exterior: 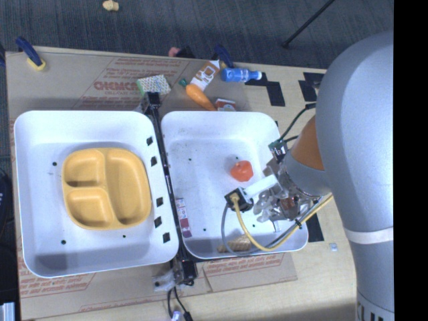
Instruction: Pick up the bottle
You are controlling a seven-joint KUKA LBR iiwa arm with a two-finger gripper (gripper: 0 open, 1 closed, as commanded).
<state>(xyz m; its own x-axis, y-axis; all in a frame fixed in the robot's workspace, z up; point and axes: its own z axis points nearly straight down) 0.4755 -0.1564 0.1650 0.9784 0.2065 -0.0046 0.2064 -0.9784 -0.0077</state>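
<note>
The bottle (pixel 241 75) lies on its side outside the bins, just past the right bin's (pixel 200 129) far rim, long axis along that rim, well apart from the gripper (pixel 271 206) low inside; jaw state I cannot tell.

End effector (pixel 275 207) fingers indistinct amid cables

A bulky grey arm (pixel 358 146) is filling the side here, an orange band (pixel 309 146) glowing just above the wrist. Yellow and black cables (pixel 257 236) are looping beside the metallic gripper (pixel 277 206), and a pale ring is circling the casing.
</note>
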